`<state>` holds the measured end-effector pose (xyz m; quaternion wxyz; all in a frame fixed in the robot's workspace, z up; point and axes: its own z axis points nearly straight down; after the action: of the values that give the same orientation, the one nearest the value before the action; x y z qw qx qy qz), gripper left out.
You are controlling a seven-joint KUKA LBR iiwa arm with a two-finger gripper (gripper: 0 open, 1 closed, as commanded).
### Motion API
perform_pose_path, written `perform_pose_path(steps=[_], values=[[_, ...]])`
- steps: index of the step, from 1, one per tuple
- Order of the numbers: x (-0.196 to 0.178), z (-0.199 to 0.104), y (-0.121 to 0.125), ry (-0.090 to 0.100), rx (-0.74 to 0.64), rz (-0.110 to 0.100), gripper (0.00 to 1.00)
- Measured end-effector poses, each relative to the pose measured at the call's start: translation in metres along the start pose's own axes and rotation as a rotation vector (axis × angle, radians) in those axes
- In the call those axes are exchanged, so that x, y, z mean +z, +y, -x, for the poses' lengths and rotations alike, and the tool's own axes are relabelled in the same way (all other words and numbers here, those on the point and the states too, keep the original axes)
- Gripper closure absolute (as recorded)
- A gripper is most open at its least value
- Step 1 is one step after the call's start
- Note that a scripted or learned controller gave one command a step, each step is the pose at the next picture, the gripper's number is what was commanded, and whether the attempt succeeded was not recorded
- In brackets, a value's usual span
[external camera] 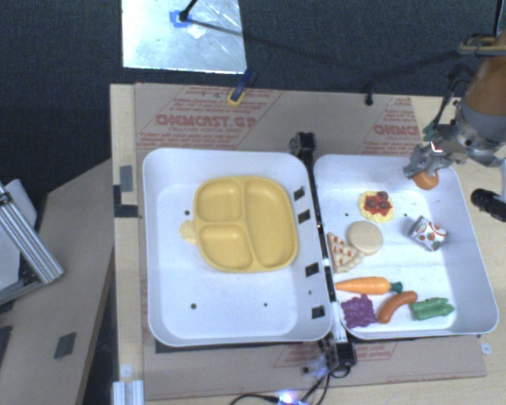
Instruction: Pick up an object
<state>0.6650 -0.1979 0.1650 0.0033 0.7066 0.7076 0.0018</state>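
Fingers on orange object, above right bin.

Tan surface, printed cardboard sheet on it, two white bins side by side, left bin, right bin

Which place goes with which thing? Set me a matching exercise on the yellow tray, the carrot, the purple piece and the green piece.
Things:
1. yellow tray
2. carrot
3. purple piece
4. green piece

Places:
A. near right corner of the right bin
B. middle of the left bin
C. near left corner of the right bin, by the divider
D. right bin, lying crosswise just beyond the purple piece and the sausage

Pairs: 1-B, 2-D, 3-C, 4-A
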Motion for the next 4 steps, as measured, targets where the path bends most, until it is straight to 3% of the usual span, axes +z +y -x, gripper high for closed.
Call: perform_pose_path(steps=[1, 3, 4], values=[[-0.055, 0.000, 0.002, 0.000, -0.003, 0.001, 1.00], [-0.068, -0.118, -0.009, 0.004, -0.008, -0.004, 1.00], [-0.052, -0.171, -0.010, 0.004, -0.008, -0.006, 1.00]])
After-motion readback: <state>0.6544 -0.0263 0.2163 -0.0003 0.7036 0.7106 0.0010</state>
